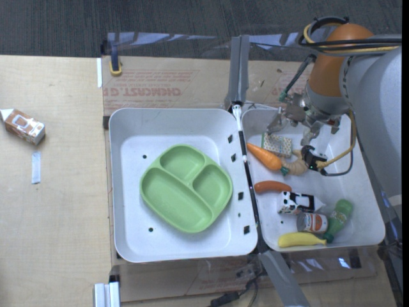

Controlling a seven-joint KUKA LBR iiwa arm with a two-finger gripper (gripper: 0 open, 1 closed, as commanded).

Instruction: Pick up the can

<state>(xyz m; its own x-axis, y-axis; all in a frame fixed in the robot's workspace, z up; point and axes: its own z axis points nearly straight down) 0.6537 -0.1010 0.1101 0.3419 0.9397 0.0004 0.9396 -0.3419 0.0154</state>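
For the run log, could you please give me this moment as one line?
gripper: above right bin's far end, holding nothing seen | can: lying near front, by banana | step: pick not yet done

Robotics laboratory test bench. A grey arm (377,101) at 2 o'clock overhangs two white bins (118,171) on cardboard sheeting (160,85). Toy food (263,156) fills the right bin.

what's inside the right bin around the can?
The can lies on its side between a banana, green bottle and cow toy. Whatever is under them is covered.
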